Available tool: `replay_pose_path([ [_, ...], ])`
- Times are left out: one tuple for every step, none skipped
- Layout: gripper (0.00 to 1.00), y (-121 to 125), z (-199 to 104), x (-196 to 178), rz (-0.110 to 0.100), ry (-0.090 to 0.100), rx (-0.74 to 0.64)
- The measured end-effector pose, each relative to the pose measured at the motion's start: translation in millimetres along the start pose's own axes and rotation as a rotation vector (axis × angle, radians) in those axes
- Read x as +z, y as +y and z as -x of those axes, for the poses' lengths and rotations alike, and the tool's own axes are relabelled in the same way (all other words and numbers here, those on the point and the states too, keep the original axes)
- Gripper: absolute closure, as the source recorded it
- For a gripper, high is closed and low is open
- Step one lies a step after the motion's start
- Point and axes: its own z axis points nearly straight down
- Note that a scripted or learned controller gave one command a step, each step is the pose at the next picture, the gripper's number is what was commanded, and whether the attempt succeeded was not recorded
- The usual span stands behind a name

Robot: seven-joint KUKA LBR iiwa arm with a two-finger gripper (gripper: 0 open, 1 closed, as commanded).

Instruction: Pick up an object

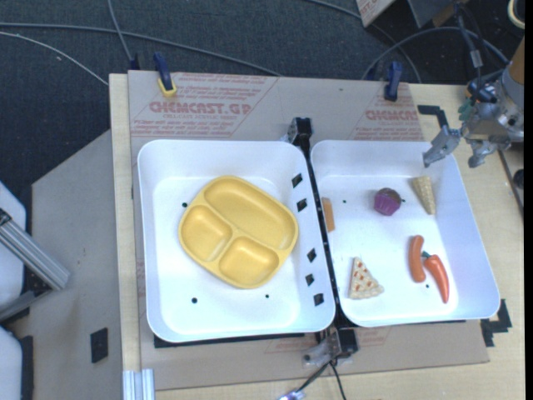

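1. Left bin (158,223): holds a yellow divided plate (238,242), lying flat.
2. Right bin (475,257): small items, well apart: purple fruit (387,202), cone wedge (425,195), sausage (415,258) touching a chili pepper (438,277), pizza slice (363,278), thin brown stick (328,215) by the divider.
3. Gripper (460,147): fingers spread wide, nothing between them, above the right bin's far corner, near the cone wedge.
4. Risk: a descent here could catch the bin wall, or nudge the wedge against it instead of straddling it.
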Motion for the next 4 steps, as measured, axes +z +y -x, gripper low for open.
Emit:
replay_pose_path([
  [0.0,3,-1,-9,0.014,-0.003,-0.004],
  [0.0,8,-3,33,0.011,-0.003,-0.005],
  [0.0,9,-1,75,0.01,-0.002,-0.004],
  [0.0,6,-1,117,0.011,-0.002,-0.003],
])
